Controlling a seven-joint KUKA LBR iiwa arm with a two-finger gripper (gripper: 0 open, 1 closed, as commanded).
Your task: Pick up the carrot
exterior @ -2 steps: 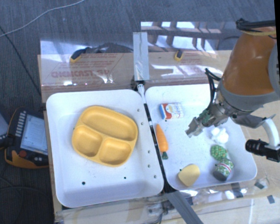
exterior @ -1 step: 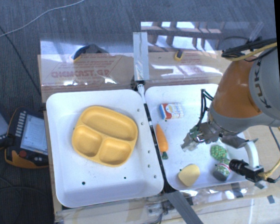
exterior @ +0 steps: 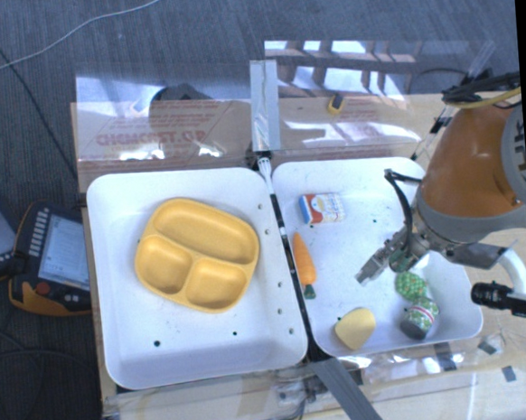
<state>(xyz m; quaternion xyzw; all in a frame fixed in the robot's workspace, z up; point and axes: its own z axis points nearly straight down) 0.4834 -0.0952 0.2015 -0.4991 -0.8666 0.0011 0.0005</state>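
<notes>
The carrot (exterior: 303,261) is orange with a dark green end. It lies lengthwise against the left wall of the right bin (exterior: 361,188). My gripper (exterior: 387,260) hangs over the middle right of that bin, well to the right of the carrot and apart from it. Nothing shows between its fingers. The arm's orange band sits above it at the right.
A yellow three-part plate (exterior: 197,252) rests in the left bin (exterior: 129,351). The right bin also holds a small carton (exterior: 322,208) at the back, a yellow lemon-like piece (exterior: 355,327) at the front, and two green-patterned items (exterior: 415,299) by the gripper.
</notes>
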